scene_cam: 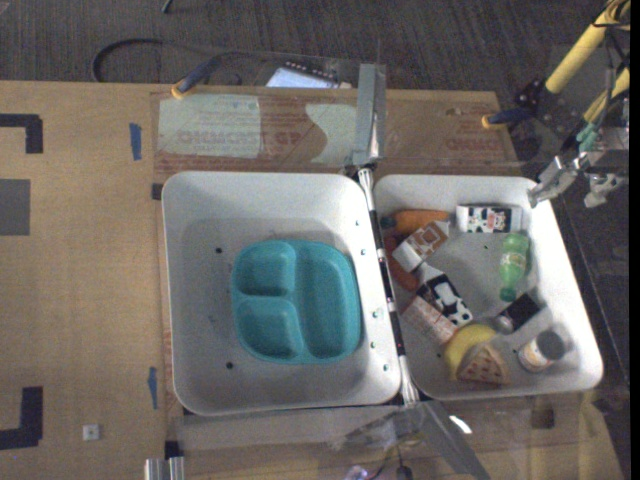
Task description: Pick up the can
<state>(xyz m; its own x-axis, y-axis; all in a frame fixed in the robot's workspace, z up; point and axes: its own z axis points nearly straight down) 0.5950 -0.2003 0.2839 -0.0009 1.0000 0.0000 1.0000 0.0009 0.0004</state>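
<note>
The can [543,351] is small, with a silvery top and a pale label. It stands in the near right corner of the right bin [585,313], next to a black object [520,313]. My gripper [557,180] hangs at the far right corner of that bin, over its rim. It is well away from the can, with nothing seen in it.
The right bin also holds a carrot [420,218], several small cartons [487,218], a green bottle [513,261], a lemon [468,344] and a pizza slice [486,369]. A teal divided plate [296,301] lies in the left bin [190,268]. Yellow clamps [575,53] stand beyond the far right.
</note>
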